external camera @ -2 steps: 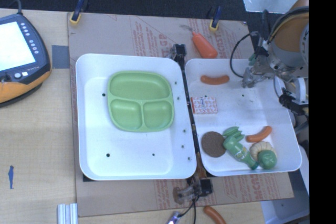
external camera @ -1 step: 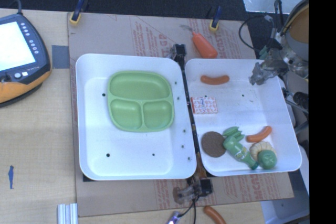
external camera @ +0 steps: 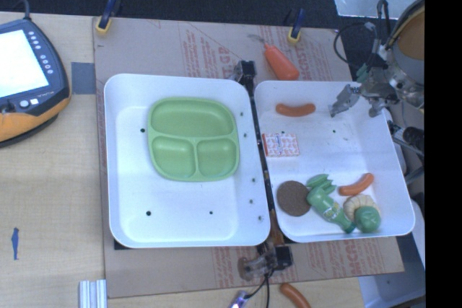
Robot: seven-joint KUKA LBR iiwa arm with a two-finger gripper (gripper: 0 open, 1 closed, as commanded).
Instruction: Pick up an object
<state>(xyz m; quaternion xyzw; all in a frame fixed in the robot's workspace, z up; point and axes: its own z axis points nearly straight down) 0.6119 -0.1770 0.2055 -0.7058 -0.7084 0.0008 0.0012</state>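
Crosswise, sausage [external camera: 295, 110] long axis left-right, near tool [external camera: 359, 99], its grip state unclear.

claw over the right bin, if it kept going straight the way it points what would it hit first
Probably the sausage: the claw points left and down over the right bin, and the sausage lies nearest in that line. Its height above the floor is unclear, so it could meet bare floor first.

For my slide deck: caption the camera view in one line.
Gripper poised over right bin near a sausage; green divided plate sits in left bin.
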